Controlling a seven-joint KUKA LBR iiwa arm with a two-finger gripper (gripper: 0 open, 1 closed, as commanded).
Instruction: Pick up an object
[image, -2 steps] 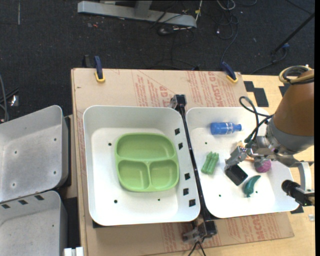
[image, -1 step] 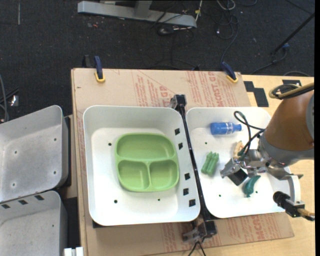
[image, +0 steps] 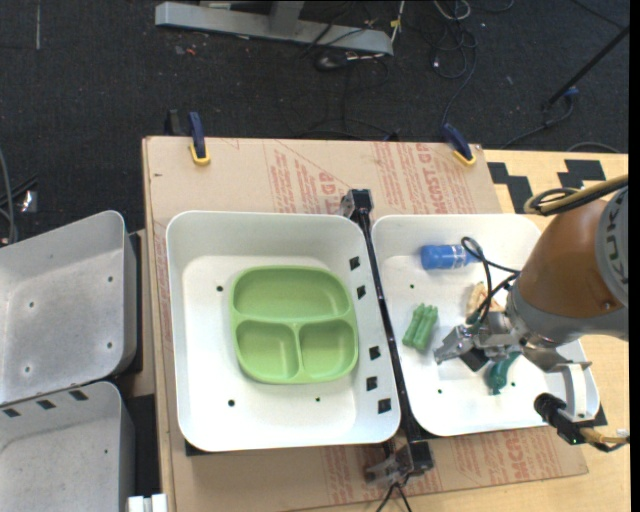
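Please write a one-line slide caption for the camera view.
Gripper low in right bin near green ridged piece; green divided plate in left bin.

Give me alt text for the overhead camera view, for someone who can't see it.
A grey and orange robot arm reaches from the right into the right-hand white bin, its gripper low among a ridged green block, a blue cylindrical bottle and a teal object. The left-hand white bin holds a light green three-compartment plastic plate.
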